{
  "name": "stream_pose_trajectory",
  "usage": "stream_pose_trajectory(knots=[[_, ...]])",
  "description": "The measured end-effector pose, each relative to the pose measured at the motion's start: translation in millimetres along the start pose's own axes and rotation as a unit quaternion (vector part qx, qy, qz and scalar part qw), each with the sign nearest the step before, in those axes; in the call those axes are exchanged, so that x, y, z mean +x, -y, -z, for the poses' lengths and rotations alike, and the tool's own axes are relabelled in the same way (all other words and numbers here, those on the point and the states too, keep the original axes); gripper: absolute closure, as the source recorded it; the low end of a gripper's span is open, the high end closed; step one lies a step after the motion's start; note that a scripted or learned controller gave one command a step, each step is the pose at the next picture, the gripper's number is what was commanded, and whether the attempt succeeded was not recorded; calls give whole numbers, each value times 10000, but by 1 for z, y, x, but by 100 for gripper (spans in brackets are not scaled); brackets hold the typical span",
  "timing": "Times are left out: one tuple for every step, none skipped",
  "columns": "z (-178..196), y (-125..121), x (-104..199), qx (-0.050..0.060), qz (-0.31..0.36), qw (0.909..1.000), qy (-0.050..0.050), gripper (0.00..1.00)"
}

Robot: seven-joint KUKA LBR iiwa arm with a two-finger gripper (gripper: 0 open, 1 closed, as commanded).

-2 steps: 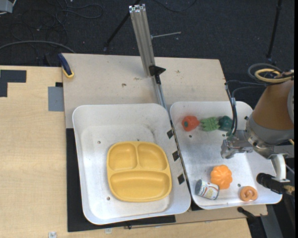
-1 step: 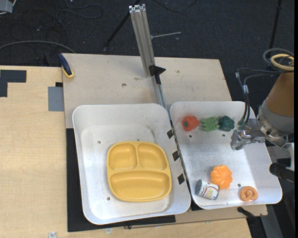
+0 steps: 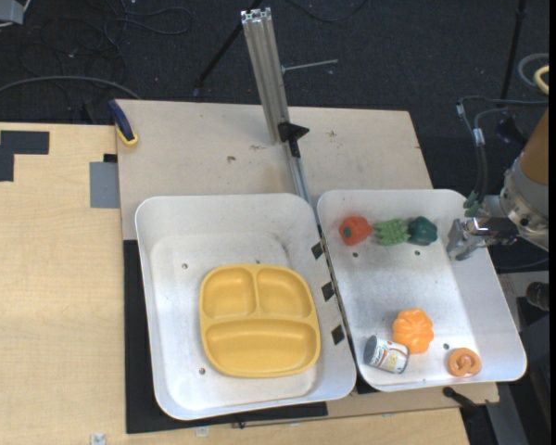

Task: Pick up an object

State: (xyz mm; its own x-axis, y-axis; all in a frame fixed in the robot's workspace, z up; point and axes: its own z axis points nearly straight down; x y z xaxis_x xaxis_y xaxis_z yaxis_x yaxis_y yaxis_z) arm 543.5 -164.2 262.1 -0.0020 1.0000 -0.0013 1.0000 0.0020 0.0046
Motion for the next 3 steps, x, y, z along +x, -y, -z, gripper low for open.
stream_pose_trajectory(knots=[[-4,-3,49,35,13,10000,-17,100],[0,5,101,38,13,10000,-18,100],[0,17,152,44,15,10000,-16,100]])
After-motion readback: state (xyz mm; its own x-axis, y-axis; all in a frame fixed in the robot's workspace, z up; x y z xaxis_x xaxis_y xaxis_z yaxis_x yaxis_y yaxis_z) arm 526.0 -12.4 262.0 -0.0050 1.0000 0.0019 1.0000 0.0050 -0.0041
